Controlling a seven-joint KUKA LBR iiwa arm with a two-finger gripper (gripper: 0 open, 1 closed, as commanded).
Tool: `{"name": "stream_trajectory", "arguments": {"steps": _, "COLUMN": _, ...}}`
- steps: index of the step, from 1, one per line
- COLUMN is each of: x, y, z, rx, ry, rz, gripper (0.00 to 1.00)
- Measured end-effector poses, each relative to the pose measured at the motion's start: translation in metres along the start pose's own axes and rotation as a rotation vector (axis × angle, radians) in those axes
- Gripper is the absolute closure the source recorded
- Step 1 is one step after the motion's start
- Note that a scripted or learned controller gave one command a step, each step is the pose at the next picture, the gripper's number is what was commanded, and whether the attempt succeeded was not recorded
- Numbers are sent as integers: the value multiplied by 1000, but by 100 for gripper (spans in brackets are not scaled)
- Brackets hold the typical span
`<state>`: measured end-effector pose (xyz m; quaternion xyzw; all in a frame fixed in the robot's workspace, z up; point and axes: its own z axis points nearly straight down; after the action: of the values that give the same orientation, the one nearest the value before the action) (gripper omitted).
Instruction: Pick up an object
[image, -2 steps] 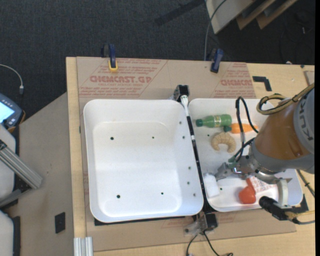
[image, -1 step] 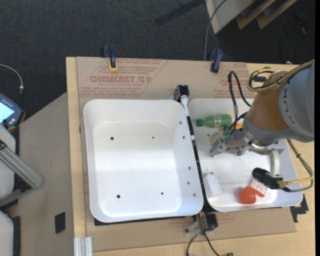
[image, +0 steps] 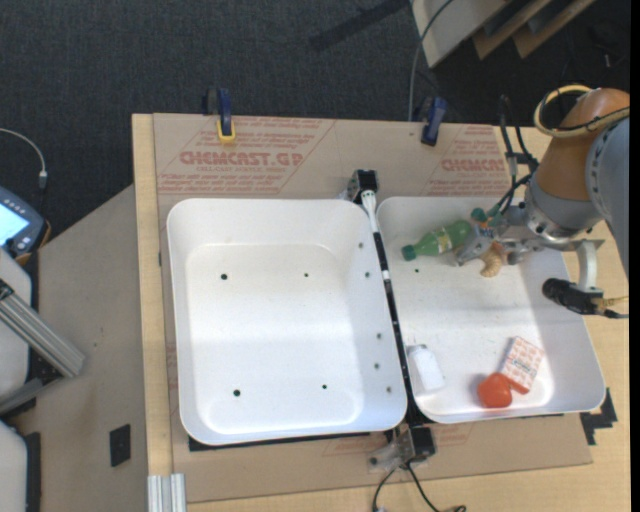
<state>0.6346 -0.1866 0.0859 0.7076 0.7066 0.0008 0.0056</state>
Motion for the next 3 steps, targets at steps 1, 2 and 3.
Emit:
{"name": "stream_trajectory", "arguments": {"steps": 1, "x": 54, "y": 16, "z": -9, "rx": 26, "ry": -1, "rz": -7, "gripper": 0}}
{"name": "stream_trajectory", "arguments": {"steps": 2, "x": 53, "y": 19, "z": -22, "rx": 13, "ry": 4, "rz": -2, "gripper": 100}}
{"name": "stream_trajectory", "arguments": {"steps": 3, "x": -2, "y": -26, "z": -78, "rx": 7, "ry": 3, "rz": 4, "gripper": 100}}
